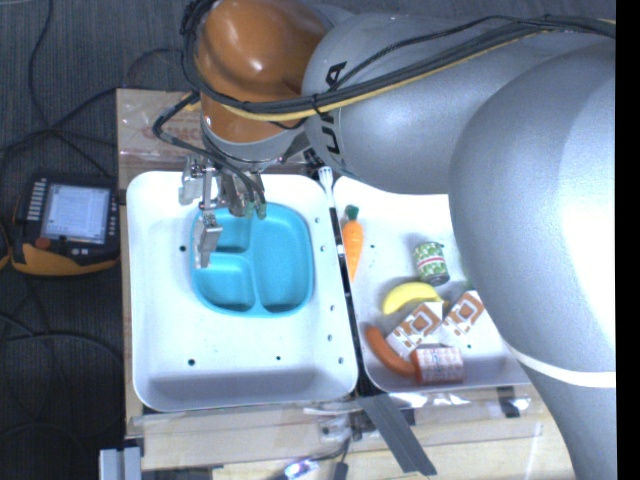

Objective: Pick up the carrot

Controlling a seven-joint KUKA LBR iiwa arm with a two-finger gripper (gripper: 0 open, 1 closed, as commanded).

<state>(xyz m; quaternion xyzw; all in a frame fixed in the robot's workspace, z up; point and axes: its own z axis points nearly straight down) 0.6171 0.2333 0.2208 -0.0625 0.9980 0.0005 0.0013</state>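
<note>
Carrot [352,244] upright along right bin's [400,206] left wall; end effector [222,218] over blue tray [262,268], grip state unclear; no legible writing.

the arm [520,148] hides the right bin's [400,208] far right side.

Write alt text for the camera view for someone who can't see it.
The gripper hangs over a blue divided plate in the left bin, while the carrot lies untouched in the right bin, beside the divider.
</note>
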